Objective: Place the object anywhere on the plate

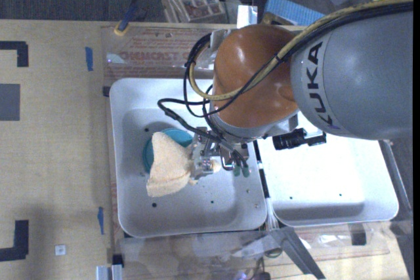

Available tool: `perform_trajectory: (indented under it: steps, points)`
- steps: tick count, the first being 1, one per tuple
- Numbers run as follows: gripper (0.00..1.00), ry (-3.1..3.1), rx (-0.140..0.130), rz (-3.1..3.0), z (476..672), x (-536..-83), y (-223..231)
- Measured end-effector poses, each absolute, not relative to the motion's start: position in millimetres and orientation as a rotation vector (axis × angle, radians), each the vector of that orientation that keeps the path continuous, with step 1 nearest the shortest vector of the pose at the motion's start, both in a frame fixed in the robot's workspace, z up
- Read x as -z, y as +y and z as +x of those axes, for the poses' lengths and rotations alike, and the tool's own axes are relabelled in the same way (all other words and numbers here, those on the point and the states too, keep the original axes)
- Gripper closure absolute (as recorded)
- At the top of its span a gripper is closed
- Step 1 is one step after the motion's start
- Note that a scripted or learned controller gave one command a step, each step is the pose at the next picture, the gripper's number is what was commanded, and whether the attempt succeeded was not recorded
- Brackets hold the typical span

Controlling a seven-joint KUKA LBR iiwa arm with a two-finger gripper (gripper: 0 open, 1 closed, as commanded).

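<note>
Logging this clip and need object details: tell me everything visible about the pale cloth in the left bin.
The cloth is a cream, soft-looking fabric, crumpled into a rough wedge. It lies in the left bin, draped over most of a teal plate, whose rim peeks out at the cloth's left and top. Its right edge meets the end effector; whether that is gripping the cloth cannot be told.

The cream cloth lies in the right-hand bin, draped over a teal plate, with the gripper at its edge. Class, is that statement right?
Not quite. The camera view shows the cream cloth in the left bin, not the right bin. The rest stands: it drapes over the teal plate, and the gripper is at its right edge.
</note>
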State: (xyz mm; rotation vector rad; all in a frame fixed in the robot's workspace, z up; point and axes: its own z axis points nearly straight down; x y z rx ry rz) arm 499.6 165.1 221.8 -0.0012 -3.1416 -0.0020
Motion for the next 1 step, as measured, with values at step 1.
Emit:
perform_trajectory:
  steps: [1]
  points:
    - [0.00, -3.143, 0.002, -0.002, 499.8, -222.1, 165.0]
